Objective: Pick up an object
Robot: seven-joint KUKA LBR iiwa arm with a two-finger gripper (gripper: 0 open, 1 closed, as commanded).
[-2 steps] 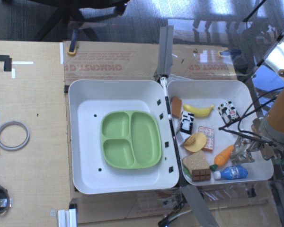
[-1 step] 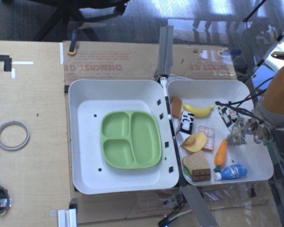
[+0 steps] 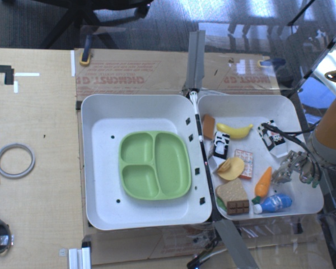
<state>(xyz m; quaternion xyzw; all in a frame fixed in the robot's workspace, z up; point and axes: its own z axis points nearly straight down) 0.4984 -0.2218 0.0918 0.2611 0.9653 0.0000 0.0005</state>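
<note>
One carrot (image 3: 263, 182) (orange) stands nearly upright, tip toward the bottle (image 3: 273, 204).

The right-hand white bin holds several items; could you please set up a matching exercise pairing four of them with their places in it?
Things:
1. yellow plastic banana
2. orange plastic carrot
3. blue-labelled clear bottle
4. brown toy bread slice

Places in the right-hand white bin:
A. along the near wall, right of the bread
B. near the far side, centre
C. near-left corner
D. just above the bottle, close to the metal gripper

Pairs: 1-B, 2-D, 3-A, 4-C
</note>
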